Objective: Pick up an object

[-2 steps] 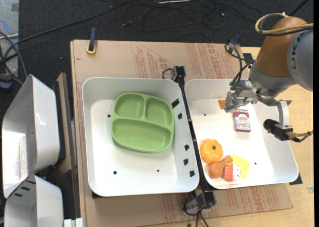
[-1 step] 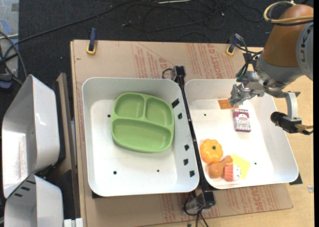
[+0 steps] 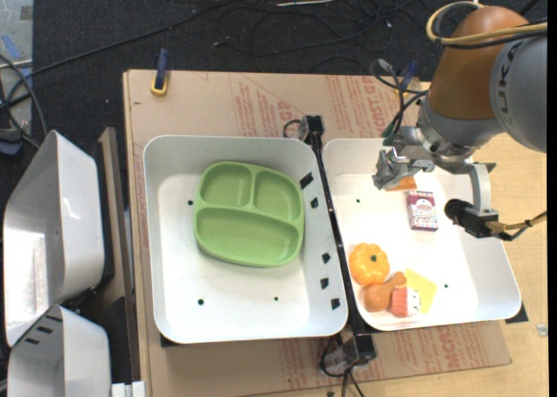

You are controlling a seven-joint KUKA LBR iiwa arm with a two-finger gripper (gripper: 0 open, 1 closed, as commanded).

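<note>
My gripper hangs over the far part of the right bin, grey and pointing down. A small orange piece shows right at its tip; whether it is gripped or just lies beneath is unclear. A pink and white carton lies just right of the gripper. Nearer the front sit an orange pumpkin-shaped toy, a round orange piece, a small red block and a yellow wedge, bunched together.
The left bin holds a green divided plate. Black clips line the divider between the bins. A black cable fitting hangs off the arm over the right bin's right side.
</note>
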